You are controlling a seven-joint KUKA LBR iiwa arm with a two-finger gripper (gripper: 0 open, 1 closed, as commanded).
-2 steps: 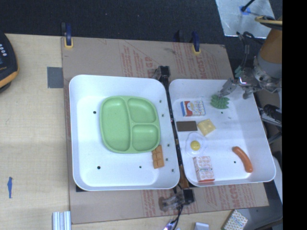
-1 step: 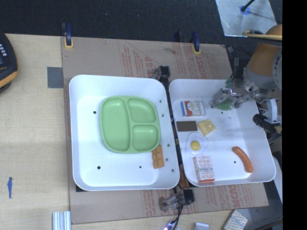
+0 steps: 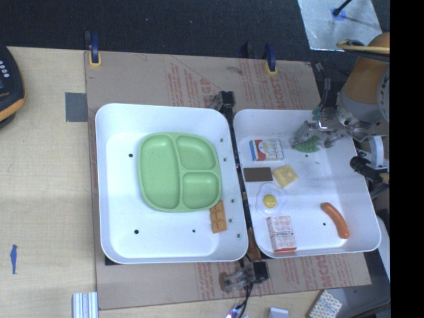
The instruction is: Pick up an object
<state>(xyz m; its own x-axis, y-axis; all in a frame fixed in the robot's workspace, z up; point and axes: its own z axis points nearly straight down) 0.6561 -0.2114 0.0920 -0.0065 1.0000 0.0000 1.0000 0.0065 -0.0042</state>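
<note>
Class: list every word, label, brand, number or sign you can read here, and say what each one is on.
None can be read.
Cardboard mat: red print, too blurred.
Blue-and-white carton: label too small.
Red-and-white carton: label too small.
Patterned box at the bottom edge: unreadable.

Wooden bench [image 3: 40, 177]: cardboard sheet [image 3: 165, 78], two white bins [image 3: 109, 177] [image 3: 361, 197].

Two bins side by side: the left bin [image 3: 116, 177] holds a divided plate [image 3: 179, 171] with a cracker [image 3: 217, 217] beside its near corner; the right bin [image 3: 354, 244] holds a sausage [image 3: 335, 219], egg [image 3: 269, 201], carton [image 3: 281, 234] and cheese [image 3: 285, 175].
</note>
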